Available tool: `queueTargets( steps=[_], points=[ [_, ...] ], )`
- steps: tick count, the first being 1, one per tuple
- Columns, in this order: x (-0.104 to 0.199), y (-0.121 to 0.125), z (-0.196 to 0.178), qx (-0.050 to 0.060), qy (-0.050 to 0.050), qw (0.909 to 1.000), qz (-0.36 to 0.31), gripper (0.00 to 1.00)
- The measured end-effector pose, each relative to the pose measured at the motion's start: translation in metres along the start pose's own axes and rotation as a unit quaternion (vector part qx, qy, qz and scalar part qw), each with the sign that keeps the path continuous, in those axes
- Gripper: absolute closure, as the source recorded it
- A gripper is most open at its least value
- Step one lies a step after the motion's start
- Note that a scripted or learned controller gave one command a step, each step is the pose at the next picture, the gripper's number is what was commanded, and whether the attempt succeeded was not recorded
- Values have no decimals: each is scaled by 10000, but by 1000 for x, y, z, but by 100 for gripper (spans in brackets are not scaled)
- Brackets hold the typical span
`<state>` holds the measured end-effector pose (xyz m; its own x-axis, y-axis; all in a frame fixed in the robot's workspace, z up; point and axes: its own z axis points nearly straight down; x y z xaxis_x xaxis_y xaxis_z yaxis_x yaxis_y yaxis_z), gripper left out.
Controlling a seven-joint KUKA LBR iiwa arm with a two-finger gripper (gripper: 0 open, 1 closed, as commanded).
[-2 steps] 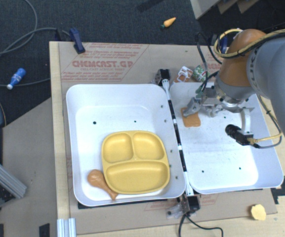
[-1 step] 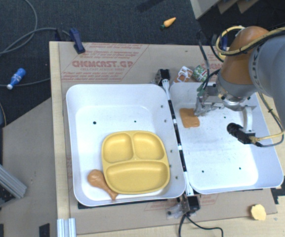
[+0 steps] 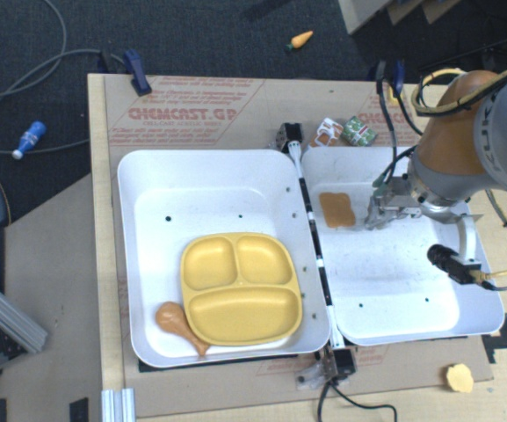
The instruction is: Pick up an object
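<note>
One flat tan toast-like square [image 3: 336, 209] lies in the right white bin [image 3: 394, 323], near the central divider, bare floor all around. The gripper [image 3: 378, 214] hovers just right of it. Beyond it, the left bin [image 3: 148, 236] holds one yellow divided plate [image 3: 240, 288] and one orange drumstick [image 3: 178, 322].

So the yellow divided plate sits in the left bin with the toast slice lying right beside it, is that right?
Not quite. The yellow divided plate is in the left bin, but the toast slice lies in the right bin, near the end effector. The camera view shows it. Beside the plate lies a tan drumstick-shaped toy.
</note>
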<state>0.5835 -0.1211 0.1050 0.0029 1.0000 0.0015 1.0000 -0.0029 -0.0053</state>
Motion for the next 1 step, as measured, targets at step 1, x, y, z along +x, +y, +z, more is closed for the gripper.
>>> queueTargets(
  steps=[1],
  points=[
    [1, 2, 0, -16, -3, 10000, -10, 0]
  ],
)
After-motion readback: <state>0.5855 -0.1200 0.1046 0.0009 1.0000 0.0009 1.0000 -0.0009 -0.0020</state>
